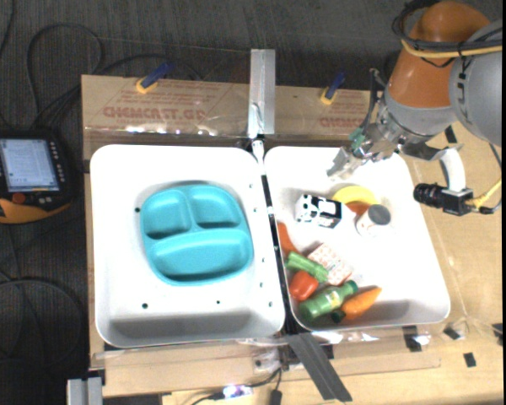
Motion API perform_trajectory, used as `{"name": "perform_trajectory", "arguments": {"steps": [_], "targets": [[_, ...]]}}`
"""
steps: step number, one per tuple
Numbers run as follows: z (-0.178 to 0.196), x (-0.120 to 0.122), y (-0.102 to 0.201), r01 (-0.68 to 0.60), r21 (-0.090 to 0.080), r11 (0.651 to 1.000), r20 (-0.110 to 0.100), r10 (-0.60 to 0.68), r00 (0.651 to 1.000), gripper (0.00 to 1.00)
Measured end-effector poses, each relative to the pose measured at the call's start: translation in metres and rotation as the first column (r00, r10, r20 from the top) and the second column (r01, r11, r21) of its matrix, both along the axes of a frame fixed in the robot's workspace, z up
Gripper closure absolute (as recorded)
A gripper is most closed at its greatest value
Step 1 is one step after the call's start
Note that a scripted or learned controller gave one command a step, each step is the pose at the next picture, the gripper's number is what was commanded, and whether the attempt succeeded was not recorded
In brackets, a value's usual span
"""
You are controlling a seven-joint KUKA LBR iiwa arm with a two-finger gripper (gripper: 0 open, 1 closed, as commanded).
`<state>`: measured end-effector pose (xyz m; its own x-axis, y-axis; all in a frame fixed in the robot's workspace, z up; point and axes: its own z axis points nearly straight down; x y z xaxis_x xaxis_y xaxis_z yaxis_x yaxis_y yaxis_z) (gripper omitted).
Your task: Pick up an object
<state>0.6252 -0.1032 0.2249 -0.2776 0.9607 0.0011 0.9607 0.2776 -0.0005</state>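
At the far left of the frame, a black handheld control pendant with a lit screen (pixel 24 171) is seen on the dark floor. The left shallow white plastic bin (pixel 118 310) is occupied by a turquoise three-compartment plastic tray (pixel 196 230), set near its middle. In the right shallow white plastic bin (pixel 422 268), a black-and-white cow-patterned toy block (pixel 318 210) is placed near the centre, with a yellow plastic banana-like piece (pixel 355 196) just right of it and a small grey round disc (pixel 378 216) beside that. Toward the lower part of this bin, an orange-and-green toy carrot (pixel 297 264), a red-and-white patterned card-like piece (pixel 331 264), a green plastic bottle shape (pixel 325 301) and an orange toy vegetable (pixel 362 300) are clustered together. The two-finger gripper (pixel 346 160) is positioned at the bin's upper edge, above the banana-like piece; whether its fingers are apart or together cannot be told. Nothing is seen between them.
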Motion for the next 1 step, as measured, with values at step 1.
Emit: {"name": "perform_trajectory", "arguments": {"steps": [1], "targets": [[0.0086, 0.0006, 0.0018, -0.002, 0.002, 1.000, 0.000, 0.002, 1.000, 1.00]]}}
